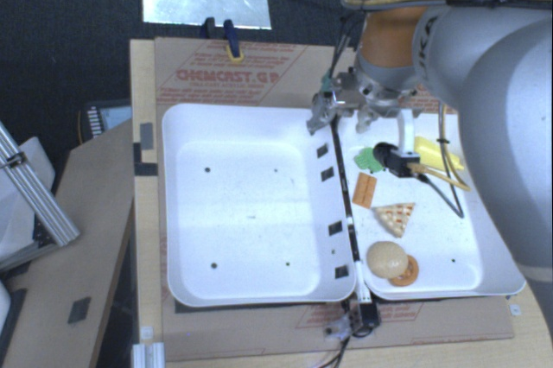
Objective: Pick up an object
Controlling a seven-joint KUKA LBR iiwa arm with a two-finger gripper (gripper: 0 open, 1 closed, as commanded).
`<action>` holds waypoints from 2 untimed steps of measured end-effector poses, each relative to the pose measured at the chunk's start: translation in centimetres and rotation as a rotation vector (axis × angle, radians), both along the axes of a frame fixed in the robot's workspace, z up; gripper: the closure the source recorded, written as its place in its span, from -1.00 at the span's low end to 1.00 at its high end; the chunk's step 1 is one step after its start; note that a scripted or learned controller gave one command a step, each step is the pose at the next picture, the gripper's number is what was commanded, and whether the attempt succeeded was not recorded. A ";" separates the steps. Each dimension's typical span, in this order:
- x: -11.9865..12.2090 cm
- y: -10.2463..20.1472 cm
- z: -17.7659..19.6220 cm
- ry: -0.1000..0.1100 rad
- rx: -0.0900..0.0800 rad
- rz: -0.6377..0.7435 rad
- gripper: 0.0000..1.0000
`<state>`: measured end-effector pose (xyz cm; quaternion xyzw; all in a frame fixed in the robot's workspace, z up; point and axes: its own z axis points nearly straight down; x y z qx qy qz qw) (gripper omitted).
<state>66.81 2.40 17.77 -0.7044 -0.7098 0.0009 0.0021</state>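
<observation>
Gripper [339, 110] over the divider — fingers' state unclear; green piece [366, 158] just beside it, lower right.

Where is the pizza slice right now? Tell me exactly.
The pizza slice lies in the right bin, below the orange cracker and just above the round bun.

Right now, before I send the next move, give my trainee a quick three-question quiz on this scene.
1. True or false: the pizza slice lies in the left bin.
2. Which item touches the round bun? A) green piece B) round cookie C) yellow item
3. Fill in: the orange cracker lies beside the ____ between the bins.

Key: 1 false, it lies in the right bin; 2 B; 3 divider.
</observation>
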 end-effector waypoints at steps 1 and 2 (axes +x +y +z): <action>-9.7 -2.4 0.6 0.003 -0.001 -0.009 -1.00; -9.1 -2.3 1.8 -0.007 -0.002 -0.006 1.00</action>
